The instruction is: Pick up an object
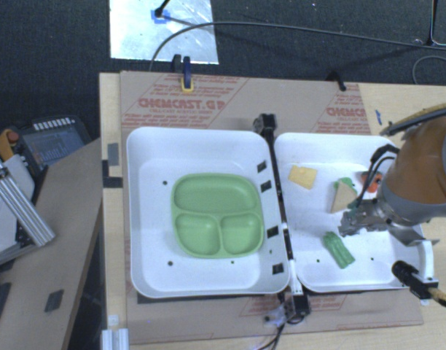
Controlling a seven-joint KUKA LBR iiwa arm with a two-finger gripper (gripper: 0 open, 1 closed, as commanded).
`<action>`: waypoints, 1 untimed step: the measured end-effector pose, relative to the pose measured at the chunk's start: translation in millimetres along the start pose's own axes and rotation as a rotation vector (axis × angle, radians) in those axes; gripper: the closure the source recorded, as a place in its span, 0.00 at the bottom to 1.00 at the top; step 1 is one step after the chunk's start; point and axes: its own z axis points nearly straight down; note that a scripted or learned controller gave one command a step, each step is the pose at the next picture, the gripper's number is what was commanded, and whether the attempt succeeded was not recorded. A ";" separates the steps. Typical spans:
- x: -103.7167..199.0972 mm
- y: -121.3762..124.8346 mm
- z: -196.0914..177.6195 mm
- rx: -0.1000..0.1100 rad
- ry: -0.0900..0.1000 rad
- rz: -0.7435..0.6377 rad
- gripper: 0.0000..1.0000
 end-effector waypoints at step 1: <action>-6.4 1.8 -62.5 -0.005 -0.001 -0.001 1.00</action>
